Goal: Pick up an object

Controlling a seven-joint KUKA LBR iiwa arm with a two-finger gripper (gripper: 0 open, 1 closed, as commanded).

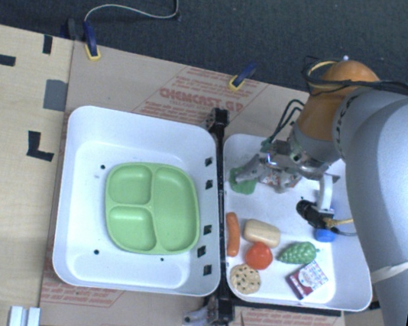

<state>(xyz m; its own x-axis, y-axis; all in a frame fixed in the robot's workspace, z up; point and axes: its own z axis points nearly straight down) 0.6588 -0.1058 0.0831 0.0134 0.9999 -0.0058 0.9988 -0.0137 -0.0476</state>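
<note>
While the arm [380, 126] reached in from the right across the far part of the right bin [345, 294], the camera view showed the gripper [252, 176] low over that bin's far left corner, close to the divider between the two bins. Whether the gripper was open or closed could not be told from this slanted view. A small green object [240, 185] lay directly at the gripper's tip, just beside or touching it; contact could not be confirmed, and nothing was visibly held.

The remaining candidates lay nearer the viewer than the gripper, well apart from it. A carrot [232, 233] rested along the left wall of the bin, its long axis running near to far. Just right of the carrot sat a tan bread roll [262, 232], long axis left to right, with a red tomato [259, 256] touching its near side and a cookie [245, 279] nearer still. Further right were a green bumpy vegetable [297, 252] and a red packet [308, 279].

The left bin [78, 176] held a green divided plate [152, 208].

Judged from this arrangement, the green object was the nearest target, lying just to the near-left of the tip, so only a short descent seemed required.
</note>
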